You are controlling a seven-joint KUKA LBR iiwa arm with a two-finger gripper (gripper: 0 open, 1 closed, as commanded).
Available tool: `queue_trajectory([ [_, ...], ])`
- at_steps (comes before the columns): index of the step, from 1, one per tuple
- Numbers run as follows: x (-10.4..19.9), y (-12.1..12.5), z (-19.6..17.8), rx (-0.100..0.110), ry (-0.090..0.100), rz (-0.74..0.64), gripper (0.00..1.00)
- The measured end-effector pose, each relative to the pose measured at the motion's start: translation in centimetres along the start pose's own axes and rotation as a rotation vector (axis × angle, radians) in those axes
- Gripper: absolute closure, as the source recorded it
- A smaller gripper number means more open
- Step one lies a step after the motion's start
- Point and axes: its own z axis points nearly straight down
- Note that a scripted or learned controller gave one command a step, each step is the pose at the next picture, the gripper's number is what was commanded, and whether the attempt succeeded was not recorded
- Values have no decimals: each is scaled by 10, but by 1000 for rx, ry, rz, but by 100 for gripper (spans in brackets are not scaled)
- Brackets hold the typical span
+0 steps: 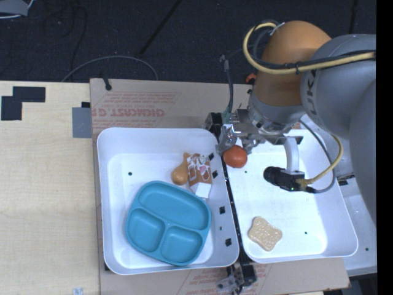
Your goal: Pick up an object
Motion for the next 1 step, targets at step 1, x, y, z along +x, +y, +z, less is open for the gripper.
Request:
queue_trajectory([
  [1, 43, 11, 2, 0, 0, -1, 100],
])
